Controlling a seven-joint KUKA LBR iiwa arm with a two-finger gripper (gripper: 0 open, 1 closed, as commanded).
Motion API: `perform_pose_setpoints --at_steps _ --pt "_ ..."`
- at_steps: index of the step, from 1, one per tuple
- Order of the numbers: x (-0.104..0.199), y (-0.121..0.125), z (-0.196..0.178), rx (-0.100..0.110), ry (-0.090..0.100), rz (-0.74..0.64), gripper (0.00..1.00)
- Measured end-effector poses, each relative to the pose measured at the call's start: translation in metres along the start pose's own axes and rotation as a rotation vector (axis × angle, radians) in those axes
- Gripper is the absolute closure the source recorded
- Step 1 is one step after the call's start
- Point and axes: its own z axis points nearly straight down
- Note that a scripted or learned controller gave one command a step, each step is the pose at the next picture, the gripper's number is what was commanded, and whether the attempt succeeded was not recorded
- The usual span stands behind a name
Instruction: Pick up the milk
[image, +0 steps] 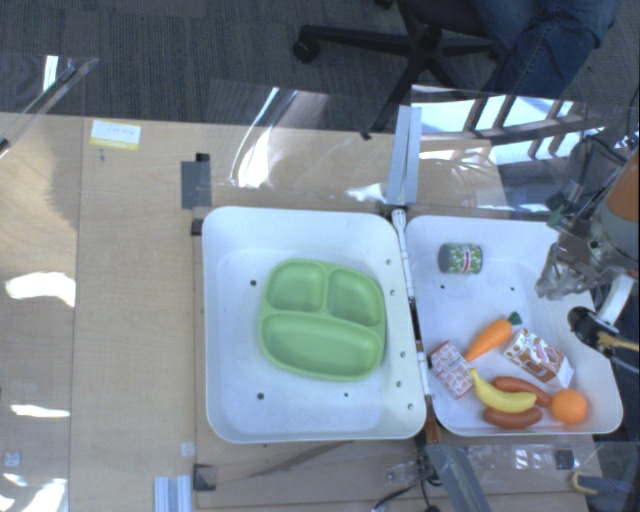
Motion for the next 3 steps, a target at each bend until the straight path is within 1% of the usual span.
perform_pose_setpoints --at_steps 1,2,3 --pt "0.066 -0.024 -0.061 -0.003 0.002 0.301 1.0" --pt "0.081 -0.048 -0.114 -0.003 0.003 0.703 1.0" --pt "0.03 0.051 -0.042 0.001 -0.001 0.676 1.0"
